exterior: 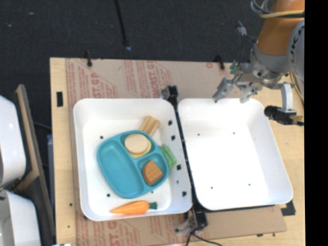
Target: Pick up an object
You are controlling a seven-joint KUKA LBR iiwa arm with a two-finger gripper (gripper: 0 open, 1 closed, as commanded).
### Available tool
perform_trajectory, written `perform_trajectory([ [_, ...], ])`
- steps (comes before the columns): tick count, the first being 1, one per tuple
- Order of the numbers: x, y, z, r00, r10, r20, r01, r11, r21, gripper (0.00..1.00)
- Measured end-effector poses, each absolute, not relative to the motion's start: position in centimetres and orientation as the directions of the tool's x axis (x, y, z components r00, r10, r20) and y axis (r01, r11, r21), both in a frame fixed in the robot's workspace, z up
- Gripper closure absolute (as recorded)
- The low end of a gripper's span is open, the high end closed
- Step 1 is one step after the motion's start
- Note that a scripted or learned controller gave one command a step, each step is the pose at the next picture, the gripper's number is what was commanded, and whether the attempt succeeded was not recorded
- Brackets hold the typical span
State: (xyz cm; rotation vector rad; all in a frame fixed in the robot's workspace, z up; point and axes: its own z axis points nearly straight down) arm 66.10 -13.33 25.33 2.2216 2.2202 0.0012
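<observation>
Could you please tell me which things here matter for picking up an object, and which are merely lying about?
Job:
gripper
carrot
blue tray
round biscuit
brown toast piece
wooden block

Lying about:
right bin
cardboard sheet

Bright, even overhead light; white bins (82,137) slightly glaring, image soft.

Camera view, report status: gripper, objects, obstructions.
Gripper above far edge of right white bin, jaws spread, holding nothing. Blue plastic divided tray, orange toy carrot lie in left white bin. Nothing between.
</observation>
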Motion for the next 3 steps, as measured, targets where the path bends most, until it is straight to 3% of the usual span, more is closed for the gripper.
perform_trajectory([
  [2, 65.2, -12.4, 18.9, 0.0, 1.0, 0.0, 1.0, 0.0, -0.001, 0.0],
  [3, 66.0, -11.0, 16.5, 0.0, 1.0, 0.0, 1.0, 0.0, -0.001, 0.0],
])
